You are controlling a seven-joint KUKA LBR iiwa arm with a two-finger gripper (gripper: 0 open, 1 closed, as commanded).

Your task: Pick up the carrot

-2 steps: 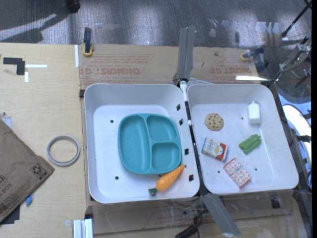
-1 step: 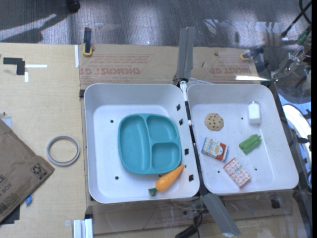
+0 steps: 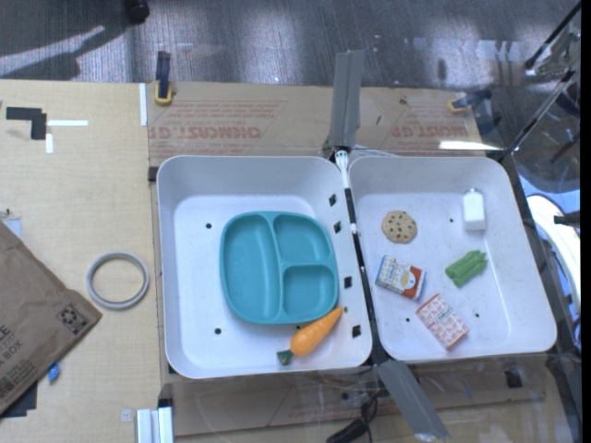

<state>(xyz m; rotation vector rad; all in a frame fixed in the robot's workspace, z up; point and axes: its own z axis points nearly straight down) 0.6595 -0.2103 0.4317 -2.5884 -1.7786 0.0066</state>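
Note:
An orange carrot [image 3: 313, 332] with a small green stem end lies in the left bin [image 3: 185, 275], near its front right corner. It rests slantwise against the front edge of a teal divided plate [image 3: 277, 266], its thick end pointing up and right.
The right bin [image 3: 526, 284] holds a cookie [image 3: 399, 226], a white bottle [image 3: 474, 209], a green vegetable piece [image 3: 466, 267] and two small snack boxes [image 3: 401, 276] [image 3: 441, 320]. A tape ring [image 3: 118, 279] and a cardboard box [image 3: 32, 317] lie on the bench at left.

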